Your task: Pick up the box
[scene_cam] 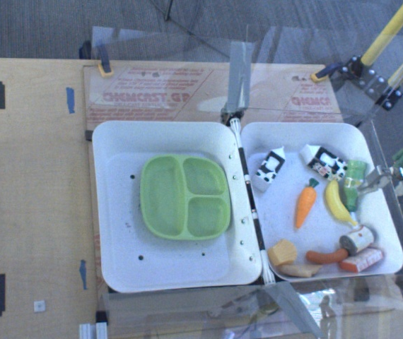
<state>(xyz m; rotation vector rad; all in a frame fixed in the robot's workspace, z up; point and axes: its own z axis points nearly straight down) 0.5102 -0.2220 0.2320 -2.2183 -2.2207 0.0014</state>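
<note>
Nearest me, the red-and-white box [363, 260] lies in the right bin's [293, 126] front corner, on the near side of the gripper [380, 183] and apart from it, just beside a can [356, 239] and a sausage [323, 256]. A banana [338, 202] sits just left of the gripper, whose opening I cannot tell.

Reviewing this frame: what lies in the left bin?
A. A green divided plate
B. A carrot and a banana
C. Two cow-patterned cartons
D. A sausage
A. The green divided plate lies in the left bin, while the carrot, banana, sausage and both cow-patterned cartons are in the right bin.
</note>
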